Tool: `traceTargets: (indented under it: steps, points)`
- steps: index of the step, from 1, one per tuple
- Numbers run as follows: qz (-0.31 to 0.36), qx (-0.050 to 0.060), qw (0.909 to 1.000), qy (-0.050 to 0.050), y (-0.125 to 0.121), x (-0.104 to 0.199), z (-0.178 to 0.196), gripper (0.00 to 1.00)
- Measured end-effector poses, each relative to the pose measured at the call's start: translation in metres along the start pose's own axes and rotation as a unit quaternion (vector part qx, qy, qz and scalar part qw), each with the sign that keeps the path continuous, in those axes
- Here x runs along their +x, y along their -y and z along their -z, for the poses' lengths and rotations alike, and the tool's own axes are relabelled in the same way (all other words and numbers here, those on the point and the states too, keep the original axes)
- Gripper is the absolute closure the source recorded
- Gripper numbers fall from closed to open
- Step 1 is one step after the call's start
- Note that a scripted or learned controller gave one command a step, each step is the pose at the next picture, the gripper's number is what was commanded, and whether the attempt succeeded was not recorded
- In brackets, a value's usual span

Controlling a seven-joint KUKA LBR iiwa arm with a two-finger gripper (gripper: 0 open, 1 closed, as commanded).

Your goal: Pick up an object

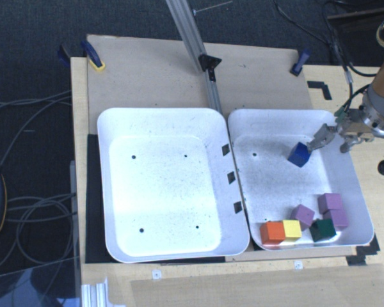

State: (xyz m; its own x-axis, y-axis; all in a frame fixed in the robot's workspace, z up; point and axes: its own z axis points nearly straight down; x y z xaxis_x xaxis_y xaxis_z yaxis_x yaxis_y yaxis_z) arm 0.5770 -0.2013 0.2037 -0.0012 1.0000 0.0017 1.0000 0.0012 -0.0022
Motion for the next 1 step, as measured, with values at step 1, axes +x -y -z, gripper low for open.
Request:
traceTargets:
  steps: [1]
  points:
    - [0.000, 0.000, 1.0000, 0.000, 0.0000, 0.0000, 0.0000, 0.00]
